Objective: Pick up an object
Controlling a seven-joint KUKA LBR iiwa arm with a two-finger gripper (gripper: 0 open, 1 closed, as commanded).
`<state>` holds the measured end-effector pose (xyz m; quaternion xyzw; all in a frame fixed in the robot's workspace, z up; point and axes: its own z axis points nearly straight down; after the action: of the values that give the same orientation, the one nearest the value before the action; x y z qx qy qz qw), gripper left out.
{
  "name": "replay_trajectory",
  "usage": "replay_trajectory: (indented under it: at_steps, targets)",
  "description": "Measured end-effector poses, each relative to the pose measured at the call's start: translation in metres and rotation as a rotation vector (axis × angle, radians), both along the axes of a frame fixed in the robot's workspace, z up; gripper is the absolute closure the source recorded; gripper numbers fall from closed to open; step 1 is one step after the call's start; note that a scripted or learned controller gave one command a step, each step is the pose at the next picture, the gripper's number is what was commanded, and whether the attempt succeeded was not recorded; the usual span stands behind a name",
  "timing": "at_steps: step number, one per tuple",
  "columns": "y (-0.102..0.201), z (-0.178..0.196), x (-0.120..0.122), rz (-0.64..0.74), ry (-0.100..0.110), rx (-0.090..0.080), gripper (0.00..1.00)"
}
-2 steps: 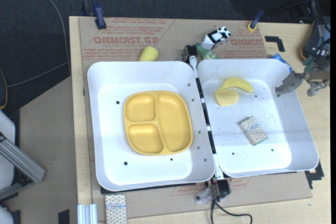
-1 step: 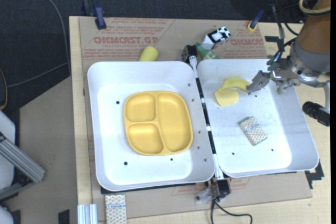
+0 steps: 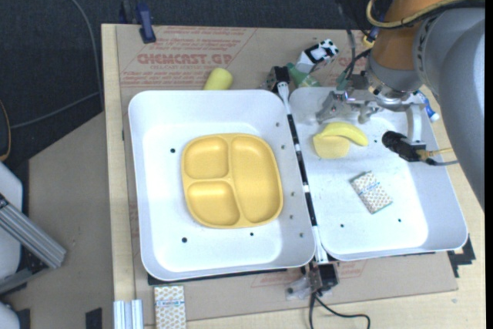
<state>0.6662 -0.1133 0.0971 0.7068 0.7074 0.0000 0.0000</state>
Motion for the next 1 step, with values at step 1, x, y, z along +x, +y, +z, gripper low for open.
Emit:
replay_trajectory:
  at_steps: [1]
  targets:
    - [0.0050,-0.0126,-0.0142,-0.001,0.002,0.000,0.00]
